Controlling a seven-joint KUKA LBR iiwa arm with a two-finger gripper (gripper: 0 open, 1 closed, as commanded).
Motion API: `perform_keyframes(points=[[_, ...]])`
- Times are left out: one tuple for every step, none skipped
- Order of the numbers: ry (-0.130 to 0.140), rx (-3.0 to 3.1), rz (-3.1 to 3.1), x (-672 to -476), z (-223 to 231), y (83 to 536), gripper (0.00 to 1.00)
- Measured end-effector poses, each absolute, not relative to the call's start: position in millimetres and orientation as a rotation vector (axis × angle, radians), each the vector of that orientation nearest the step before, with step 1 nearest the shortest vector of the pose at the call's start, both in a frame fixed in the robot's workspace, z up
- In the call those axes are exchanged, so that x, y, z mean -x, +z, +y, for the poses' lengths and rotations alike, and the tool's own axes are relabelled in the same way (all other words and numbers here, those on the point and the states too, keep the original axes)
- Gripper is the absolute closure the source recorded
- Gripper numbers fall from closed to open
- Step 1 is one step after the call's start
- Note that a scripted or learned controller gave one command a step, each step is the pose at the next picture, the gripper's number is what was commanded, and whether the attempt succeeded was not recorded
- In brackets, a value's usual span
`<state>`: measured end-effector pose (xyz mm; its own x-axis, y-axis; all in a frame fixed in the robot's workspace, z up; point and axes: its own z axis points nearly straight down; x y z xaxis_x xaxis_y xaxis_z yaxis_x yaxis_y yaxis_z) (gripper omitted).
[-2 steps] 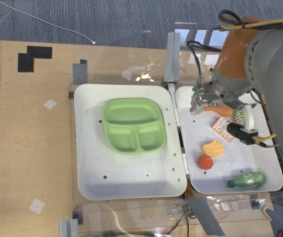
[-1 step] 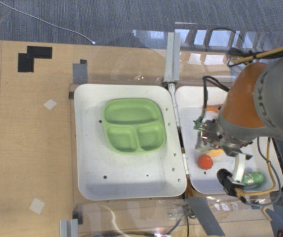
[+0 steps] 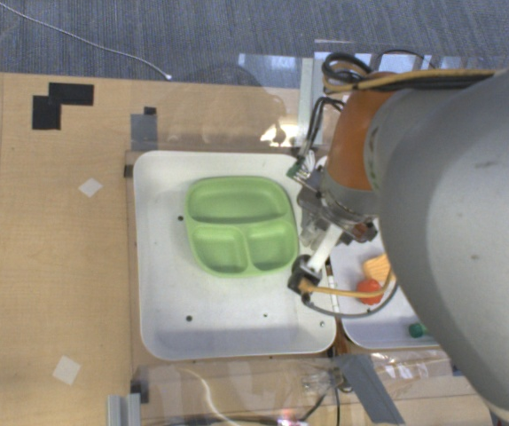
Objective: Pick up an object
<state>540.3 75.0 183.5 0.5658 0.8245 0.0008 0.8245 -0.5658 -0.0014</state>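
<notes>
A green divided plate (image 3: 238, 224) lies flat in the left white bin (image 3: 161, 318), toward its back right. My gripper (image 3: 341, 223) hangs below the orange-banded wrist, over the rim between the two bins, just right of the plate. In the right bin (image 3: 374, 331) a pale orange piece (image 3: 378, 264) and a small red object (image 3: 370, 289) lie close to the gripper's right side. A small green object (image 3: 417, 330) sits near that bin's front edge. The big grey arm hides most of the right bin.
The left bin's front half and left side are bare white floor. Clear panels stand behind the bins (image 3: 277, 65). Black marker patches (image 3: 59, 103) lie on the wooden bench at the far left.
</notes>
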Motion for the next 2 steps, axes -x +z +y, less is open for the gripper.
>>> perform_keyframes(points=[[0.001,2.956,-1.058,-486.4,109,184,1.0],[-0.002,3.103,-0.476,-486.9,187,191,1.0]])
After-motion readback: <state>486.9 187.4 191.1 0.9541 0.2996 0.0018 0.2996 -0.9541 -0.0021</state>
